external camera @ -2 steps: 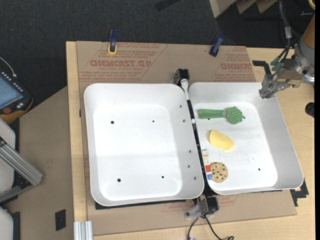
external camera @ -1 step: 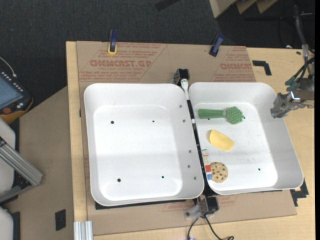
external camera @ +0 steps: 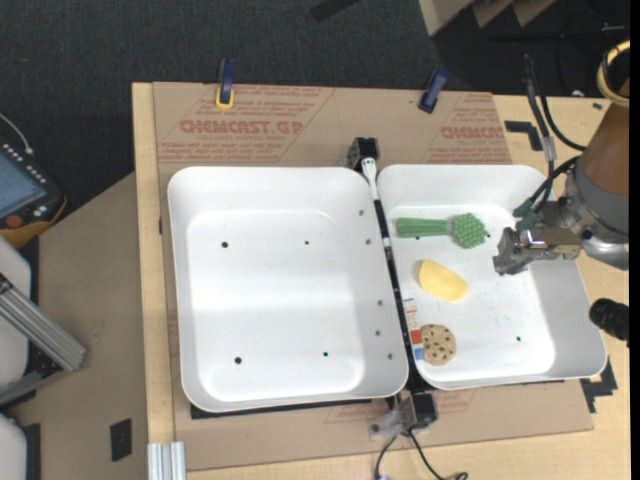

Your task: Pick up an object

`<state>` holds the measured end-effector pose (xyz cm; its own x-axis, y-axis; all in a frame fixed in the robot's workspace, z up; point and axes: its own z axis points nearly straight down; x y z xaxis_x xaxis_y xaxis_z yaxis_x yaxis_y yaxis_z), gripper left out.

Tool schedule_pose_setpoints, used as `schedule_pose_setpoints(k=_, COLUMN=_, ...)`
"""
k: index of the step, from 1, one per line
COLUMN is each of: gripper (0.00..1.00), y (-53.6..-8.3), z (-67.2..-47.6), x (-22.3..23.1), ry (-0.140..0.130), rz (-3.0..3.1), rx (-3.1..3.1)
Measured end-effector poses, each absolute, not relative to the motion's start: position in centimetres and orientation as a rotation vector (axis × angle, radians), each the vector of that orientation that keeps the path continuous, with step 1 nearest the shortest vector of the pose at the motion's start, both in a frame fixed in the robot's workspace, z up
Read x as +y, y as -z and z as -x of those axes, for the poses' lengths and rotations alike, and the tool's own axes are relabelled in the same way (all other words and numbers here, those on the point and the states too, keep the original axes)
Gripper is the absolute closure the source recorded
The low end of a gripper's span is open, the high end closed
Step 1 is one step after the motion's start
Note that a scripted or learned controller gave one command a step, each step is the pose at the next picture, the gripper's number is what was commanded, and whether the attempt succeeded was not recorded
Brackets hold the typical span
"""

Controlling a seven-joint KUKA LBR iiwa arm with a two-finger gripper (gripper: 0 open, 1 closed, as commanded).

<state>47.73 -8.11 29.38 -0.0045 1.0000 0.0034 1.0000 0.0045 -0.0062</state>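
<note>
Gripper hovers low in right bin, beside green brush and yellow object; fingers' state: cannot tell.

Brush, lemon, cookie in right bin

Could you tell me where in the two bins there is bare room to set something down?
The left white bin is bare floor wall to wall. In the right white bin, the lower right corner is free. It is crowded along its left side: green brush, yellow lemon-shaped piece, round cookie, with the gripper beside the brush.
</note>
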Motion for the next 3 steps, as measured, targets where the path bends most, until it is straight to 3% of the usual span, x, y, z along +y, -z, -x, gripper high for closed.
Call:
schedule_pose_setpoints(k=1, gripper=1.00, y=-27.6, z=-53.2, x=-3.3, ry=0.003, rz=2.217, rx=-2.229)
schedule_pose_setpoints(k=2, gripper=1.00, y=-37.6, z=-55.2, x=1.0, ry=0.017, rz=2.220, rx=-2.235)
schedule_pose_setpoints(k=3, gripper=1.00, y=-36.2, z=-52.6, x=3.7, ry=-0.002, rz=2.217, rx=-2.222)
